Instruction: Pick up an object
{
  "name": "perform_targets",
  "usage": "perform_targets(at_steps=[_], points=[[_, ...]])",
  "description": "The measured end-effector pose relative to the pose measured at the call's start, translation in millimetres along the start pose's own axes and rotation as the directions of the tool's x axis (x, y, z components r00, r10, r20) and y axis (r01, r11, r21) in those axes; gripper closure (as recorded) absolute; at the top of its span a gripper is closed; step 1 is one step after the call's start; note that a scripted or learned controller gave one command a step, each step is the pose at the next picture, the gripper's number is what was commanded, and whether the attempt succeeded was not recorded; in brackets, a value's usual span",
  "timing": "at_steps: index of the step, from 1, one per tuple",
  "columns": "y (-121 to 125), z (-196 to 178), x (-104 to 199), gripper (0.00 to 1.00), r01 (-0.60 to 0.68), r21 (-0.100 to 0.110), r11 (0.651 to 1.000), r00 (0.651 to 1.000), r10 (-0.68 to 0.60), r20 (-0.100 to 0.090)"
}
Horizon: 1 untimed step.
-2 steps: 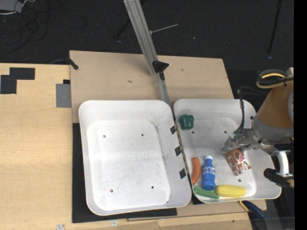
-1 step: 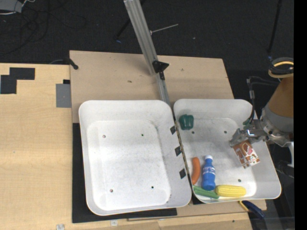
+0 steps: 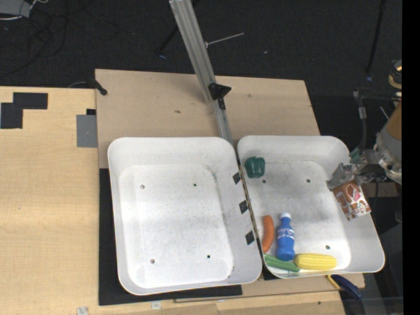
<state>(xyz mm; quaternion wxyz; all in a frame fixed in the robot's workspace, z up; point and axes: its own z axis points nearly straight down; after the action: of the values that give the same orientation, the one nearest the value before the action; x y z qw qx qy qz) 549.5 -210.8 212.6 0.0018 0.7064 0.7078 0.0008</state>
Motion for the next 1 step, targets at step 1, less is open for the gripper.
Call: perform_targets(at_steps=[1], points=[[0.6,-31.3,-0.8,1.00,-0.001,0.002,1.000,1.000,0.001,-0.001]])
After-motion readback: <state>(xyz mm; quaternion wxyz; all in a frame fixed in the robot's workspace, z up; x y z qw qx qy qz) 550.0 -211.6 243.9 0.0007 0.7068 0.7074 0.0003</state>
